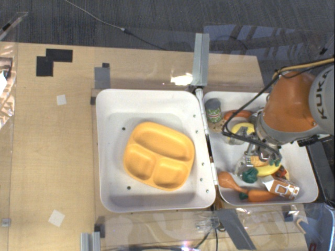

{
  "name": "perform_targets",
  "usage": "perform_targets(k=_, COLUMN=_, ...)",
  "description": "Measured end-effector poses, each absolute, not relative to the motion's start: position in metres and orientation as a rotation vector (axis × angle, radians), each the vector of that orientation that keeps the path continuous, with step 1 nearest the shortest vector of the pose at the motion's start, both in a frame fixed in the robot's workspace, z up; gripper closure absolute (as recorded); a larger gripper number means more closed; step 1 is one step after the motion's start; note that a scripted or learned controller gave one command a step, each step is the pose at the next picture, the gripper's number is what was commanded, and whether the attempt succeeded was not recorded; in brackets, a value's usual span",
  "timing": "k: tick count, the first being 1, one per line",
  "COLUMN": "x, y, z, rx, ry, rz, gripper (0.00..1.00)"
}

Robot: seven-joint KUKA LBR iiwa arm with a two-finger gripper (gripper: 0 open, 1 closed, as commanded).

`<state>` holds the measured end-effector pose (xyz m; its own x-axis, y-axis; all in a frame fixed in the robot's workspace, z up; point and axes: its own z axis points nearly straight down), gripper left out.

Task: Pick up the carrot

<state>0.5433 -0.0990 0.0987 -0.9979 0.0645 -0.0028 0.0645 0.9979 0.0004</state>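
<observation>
The carrot (260, 195) is orange with a small green stub at its left end. It lies flat along the front wall of the right bin (306, 163). My gripper (254, 160) hangs under the orange wrist band, over the middle of that bin. It is above a banana (268, 169) and a green item (250, 175), a short way behind the carrot. Nothing shows as held in it.
An orange-brown drumstick-shaped piece (228, 180) lies left of the carrot, and a small red-and-white carton (283, 189) lies to its right. A can (213, 110), a red item (231, 115) and a yellow item (241, 127) sit at the back. The left bin (112, 140) holds a yellow divided plate (158, 155).
</observation>
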Motion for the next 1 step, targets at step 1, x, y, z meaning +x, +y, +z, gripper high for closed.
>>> perform_targets(k=1, x=0.6296, y=-0.1287, z=0.1378, rx=0.097, ry=3.124, rz=-0.002, gripper=0.00)
